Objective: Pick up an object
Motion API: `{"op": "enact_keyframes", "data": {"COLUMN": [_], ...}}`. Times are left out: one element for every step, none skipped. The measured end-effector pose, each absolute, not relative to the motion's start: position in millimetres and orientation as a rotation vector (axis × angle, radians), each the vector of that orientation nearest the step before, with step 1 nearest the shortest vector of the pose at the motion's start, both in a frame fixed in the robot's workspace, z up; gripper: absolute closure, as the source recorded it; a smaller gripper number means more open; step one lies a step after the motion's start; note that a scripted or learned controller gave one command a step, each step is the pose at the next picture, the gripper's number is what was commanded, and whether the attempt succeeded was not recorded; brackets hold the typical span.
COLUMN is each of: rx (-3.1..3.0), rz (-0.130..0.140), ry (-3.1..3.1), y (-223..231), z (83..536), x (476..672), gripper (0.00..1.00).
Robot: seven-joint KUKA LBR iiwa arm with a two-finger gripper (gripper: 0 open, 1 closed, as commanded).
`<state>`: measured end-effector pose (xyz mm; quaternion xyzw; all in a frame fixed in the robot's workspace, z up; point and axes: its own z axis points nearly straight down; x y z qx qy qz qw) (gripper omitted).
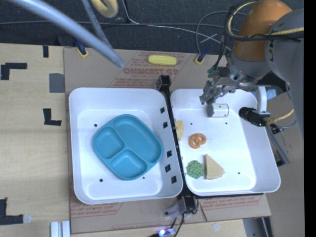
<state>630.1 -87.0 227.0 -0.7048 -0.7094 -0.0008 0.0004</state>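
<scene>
On a cardboard-topped bench (148,73), we see two white bins; the gripper (211,102) hovers in the right bin (256,162), grip indiscernible, above a pretzel (197,140), sandwich wedge (213,168) and green piece (195,169).

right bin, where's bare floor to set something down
Bare: the right bin's stretch between the sandwich wedge and its right wall, and the top-left corner. Crowded: the lower left, where the pretzel, the green ball and the wedge cluster, and under the gripper.
</scene>
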Motion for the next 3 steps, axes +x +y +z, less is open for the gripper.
{"op": "enact_keyframes", "data": {"rx": [-2.212, -2.212, -2.213], "rz": [0.0, 0.001, -0.002], "ry": [-2.228, -2.228, -2.228], "y": [-27, 34, 89], "z": [228, 219, 231], "x": [627.8, 632.9, 646.2], "gripper": [1.0, 1.0, 1.0]}}
